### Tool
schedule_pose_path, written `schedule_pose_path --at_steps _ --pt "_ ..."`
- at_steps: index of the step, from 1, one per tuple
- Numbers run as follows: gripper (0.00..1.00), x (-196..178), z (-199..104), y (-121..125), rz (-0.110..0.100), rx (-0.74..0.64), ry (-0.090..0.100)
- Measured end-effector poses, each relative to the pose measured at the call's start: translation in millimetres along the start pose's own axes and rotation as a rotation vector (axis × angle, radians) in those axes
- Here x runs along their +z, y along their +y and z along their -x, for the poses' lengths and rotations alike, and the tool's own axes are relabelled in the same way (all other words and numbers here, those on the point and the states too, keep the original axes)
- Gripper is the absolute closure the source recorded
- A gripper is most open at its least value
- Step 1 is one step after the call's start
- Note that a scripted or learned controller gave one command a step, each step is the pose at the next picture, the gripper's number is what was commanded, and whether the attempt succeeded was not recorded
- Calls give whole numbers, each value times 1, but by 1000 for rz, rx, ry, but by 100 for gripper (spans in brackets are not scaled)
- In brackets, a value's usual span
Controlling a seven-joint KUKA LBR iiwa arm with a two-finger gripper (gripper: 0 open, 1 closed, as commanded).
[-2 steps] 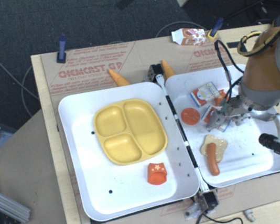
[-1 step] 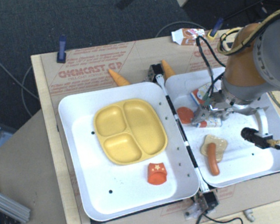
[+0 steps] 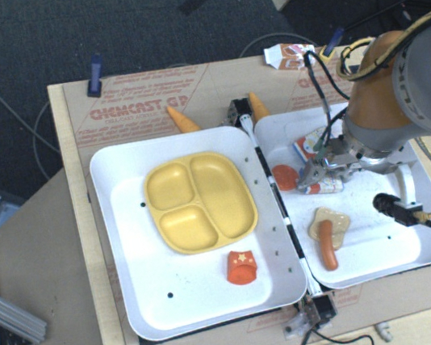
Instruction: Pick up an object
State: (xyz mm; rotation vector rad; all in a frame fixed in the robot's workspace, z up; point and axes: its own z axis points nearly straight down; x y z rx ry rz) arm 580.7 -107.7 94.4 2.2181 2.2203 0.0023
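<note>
Two bins on worktop (image 3: 79,190); fingers (image 3: 319,175) low in right bin (image 3: 425,251) beside red object (image 3: 284,176); finger state cannot tell.

Glossy plastic tray (image 3: 201,201), bins (image 3: 126,223) — smooth white

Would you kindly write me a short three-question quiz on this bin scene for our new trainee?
1. True or false: the yellow divided plate lies in the left bin.
2. Which item lies nearest the hot dog in the right bin? A) orange cup B) tan bread piece C) blue clip
3. Fill in: the gripper is above the ____ bin.

Key: 1 true; 2 B; 3 right.
</note>
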Motion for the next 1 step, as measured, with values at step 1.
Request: schedule_pose_path --at_steps 1 --pt "100 -91 -73 8 -2 -1 2"
